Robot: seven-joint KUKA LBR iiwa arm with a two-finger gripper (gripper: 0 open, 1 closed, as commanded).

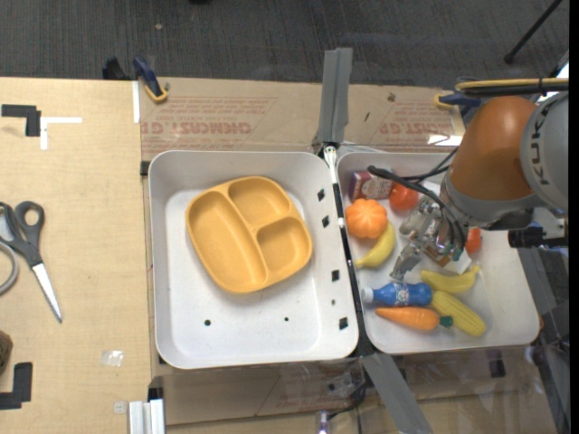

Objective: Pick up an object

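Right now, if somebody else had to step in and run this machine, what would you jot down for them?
Gripper: low in the right white bin, above the toys; whether its fingers are open or shut cannot be made out, and nothing shows held.
Right bin's things: round orange fruit, yellow banana beside it, blue and white bottle, orange carrot, yellow corn cob, a second yellow banana.
Left white bin: a yellow three-compartment plate.
Done: arm lowered among the toys.
Left: grasp one and lift it.
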